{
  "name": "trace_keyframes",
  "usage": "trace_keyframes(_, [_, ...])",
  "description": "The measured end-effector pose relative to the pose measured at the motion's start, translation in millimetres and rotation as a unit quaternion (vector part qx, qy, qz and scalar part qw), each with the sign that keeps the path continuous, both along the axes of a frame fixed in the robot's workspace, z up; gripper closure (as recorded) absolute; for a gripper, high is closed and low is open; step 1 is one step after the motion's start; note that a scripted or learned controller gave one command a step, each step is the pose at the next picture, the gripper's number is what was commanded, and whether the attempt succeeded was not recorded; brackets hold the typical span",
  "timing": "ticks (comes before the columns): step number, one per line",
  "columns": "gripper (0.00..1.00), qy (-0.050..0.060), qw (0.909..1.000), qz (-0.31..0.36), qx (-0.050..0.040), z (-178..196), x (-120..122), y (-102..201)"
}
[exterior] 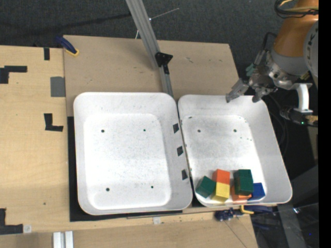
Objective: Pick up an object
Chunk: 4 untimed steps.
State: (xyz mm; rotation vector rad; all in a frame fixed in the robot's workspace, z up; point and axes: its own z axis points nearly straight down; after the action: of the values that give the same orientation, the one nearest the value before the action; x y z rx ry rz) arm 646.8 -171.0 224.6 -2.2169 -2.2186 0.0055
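Observation:
Several small blocks lie clustered at the near edge of the right bin (269, 133): a green block (206, 186), an orange block (222, 176), a yellow block (222, 191), a dark green block (243, 180) and a blue block (257, 191). My gripper (243, 96) hangs over the far right corner of that bin, well away from the blocks. It is open, and nothing sits between its fingers (232, 95).
The left bin (83, 138) sits beside the right one, their rims touching. A slanted metal pole (147, 30) crosses the bench behind the bins. Black clips (180, 150) line the seam between the bins. The bench ends just right of the right bin.

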Motion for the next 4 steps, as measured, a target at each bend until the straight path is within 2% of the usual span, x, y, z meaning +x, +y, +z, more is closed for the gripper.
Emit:
trace_keyframes(1, [0.0, -0.002, 1.0, 0.0, -0.0013, 3.5, 0.9, -0.3])
trace_keyframes(2, [0.0, 0.0, 1.0, 0.001, -0.0009, -43.8, 7.4, 3.8])
trace_keyframes(3, [0.0, 0.001, 1.0, 0.0, -0.0007, -107.2, 1.9, -0.2])
trace_keyframes(4, [0.0, 0.0, 1.0, 0.001, -0.0012, -135.0, 0.8, 0.7])
